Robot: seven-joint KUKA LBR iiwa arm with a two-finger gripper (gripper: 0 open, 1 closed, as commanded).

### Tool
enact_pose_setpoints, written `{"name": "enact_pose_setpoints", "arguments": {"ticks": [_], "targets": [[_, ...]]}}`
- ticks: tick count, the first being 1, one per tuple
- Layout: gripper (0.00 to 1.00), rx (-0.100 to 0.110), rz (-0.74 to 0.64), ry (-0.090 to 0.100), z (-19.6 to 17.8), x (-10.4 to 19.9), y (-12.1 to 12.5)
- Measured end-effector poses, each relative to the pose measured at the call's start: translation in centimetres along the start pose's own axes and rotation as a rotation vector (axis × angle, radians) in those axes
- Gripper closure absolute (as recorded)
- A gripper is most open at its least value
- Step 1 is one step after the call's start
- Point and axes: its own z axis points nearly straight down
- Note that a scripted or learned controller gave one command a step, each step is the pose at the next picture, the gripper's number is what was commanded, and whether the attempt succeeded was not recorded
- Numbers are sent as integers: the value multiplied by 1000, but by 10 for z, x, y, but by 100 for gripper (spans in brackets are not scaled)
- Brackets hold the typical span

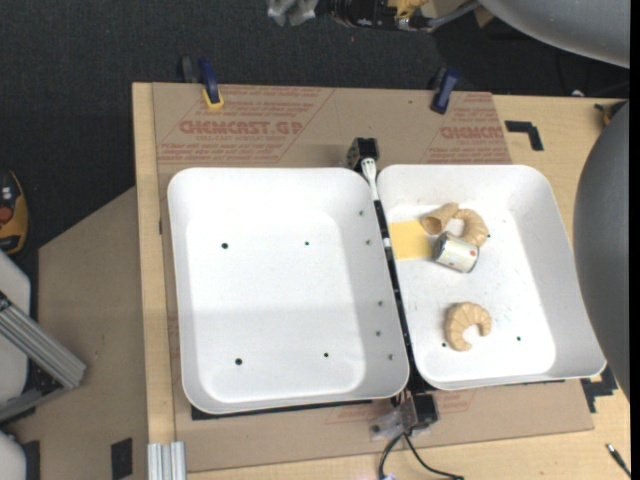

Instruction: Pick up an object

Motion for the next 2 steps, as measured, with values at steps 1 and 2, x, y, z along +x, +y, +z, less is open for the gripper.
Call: {"name": "enact_pose_setpoints", "arguments": {"ticks": [1,2], "targets": [[100,-4,-2,1,-11,1,0],[100,43,17,-8,148,-8,-31]]}}
